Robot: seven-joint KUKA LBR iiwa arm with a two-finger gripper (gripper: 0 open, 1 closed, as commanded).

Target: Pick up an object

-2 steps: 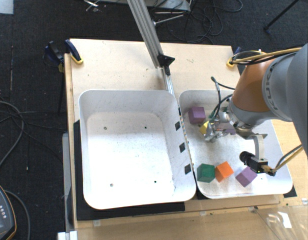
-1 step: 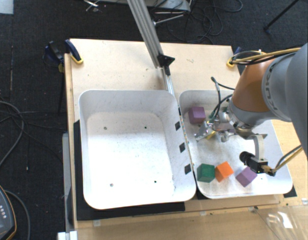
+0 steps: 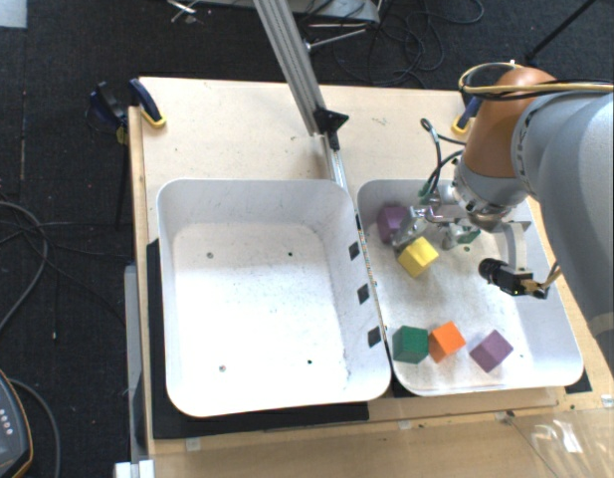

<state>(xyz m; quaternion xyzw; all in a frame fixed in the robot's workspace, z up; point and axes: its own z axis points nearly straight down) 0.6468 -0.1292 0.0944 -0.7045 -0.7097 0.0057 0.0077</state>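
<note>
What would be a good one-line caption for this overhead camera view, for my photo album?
A grey robot arm's gripper hovers at a yellow block in the right bin, near green, orange and purple blocks.

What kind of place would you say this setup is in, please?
Most likely a robotics lab. A grey arm reaches over a wooden bench holding two white bins, the right one containing small coloured blocks such as a yellow block, and loose cables lie across the dark carpet.
</note>
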